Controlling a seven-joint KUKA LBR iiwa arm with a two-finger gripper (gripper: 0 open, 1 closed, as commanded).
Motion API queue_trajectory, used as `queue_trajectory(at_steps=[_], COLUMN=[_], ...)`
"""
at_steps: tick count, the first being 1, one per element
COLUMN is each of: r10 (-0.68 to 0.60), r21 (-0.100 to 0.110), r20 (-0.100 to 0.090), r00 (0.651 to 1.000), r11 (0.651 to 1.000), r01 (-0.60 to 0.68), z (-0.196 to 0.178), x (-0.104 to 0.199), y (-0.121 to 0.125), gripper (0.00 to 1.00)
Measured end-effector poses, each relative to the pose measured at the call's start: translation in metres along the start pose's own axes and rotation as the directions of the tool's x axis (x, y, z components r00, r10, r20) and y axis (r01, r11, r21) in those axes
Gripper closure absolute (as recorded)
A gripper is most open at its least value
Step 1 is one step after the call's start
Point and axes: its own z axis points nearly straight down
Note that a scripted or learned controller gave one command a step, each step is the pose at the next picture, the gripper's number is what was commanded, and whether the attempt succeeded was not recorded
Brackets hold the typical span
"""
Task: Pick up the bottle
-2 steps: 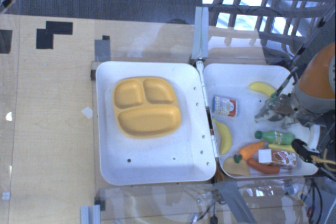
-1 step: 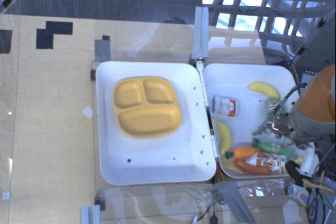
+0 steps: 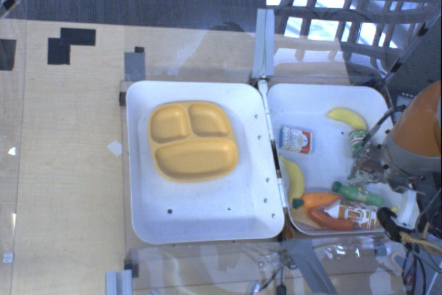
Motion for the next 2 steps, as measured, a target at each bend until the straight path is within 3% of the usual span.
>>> queue_trajectory(at_steps=[1, 2], r10=[0.000, 0.171], r21=[0.000, 0.003], r20=[0.000, 0.005], r00=[1.000, 0.985], r11=[1.000, 0.985], r01=[0.000, -0.171], z=[0.000, 0.011], x=[0.000, 0.040], y=[0.000, -0.017], gripper=[0.00, 0.00])
